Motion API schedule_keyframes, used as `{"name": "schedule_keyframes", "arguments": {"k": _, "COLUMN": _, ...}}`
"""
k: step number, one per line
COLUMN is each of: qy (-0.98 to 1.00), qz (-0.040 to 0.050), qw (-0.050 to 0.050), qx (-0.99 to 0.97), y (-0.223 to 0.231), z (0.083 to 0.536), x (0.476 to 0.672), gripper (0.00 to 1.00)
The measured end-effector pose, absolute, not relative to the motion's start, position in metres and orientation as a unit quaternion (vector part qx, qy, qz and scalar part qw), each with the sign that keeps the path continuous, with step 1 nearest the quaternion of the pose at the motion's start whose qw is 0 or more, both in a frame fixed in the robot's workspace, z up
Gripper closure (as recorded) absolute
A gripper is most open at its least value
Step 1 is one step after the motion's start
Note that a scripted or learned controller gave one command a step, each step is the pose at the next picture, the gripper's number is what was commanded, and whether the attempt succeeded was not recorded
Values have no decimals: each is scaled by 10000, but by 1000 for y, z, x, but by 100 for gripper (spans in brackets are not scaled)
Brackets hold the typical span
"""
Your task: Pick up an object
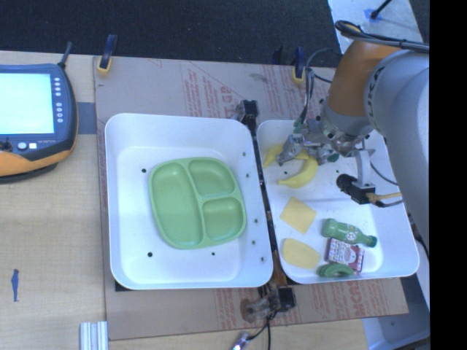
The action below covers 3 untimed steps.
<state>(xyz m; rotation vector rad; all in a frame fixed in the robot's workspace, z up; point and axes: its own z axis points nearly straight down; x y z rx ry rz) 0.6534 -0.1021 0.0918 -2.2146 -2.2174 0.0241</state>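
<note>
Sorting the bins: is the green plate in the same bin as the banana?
No, the green plate lies in the left bin; the banana is in the right one.

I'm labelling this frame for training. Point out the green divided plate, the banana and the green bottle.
green divided plate (pixel 197 202): camera view, centre ridge.
banana (pixel 303 175): camera view, curved middle.
green bottle (pixel 348 232): camera view, body.

Left white bin (pixel 124 195): big green plastic divided plate (pixel 197 201) fills middle, bare strip all round. Right white bin (pixel 398 257): crowded; yellow banana (pixel 303 175) at top, yellow cheese slices (pixel 298 215), green bottle (pixel 349 233), pink box (pixel 344 254) lower right, small gaps between.
</note>
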Motion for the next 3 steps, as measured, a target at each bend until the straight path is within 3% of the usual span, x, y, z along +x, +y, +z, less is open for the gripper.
{"name": "schedule_keyframes", "arguments": {"k": 3, "qy": -7070, "qz": 85, "qw": 32, "qx": -7071, "y": -100, "z": 92, "x": 653, "gripper": 0}}
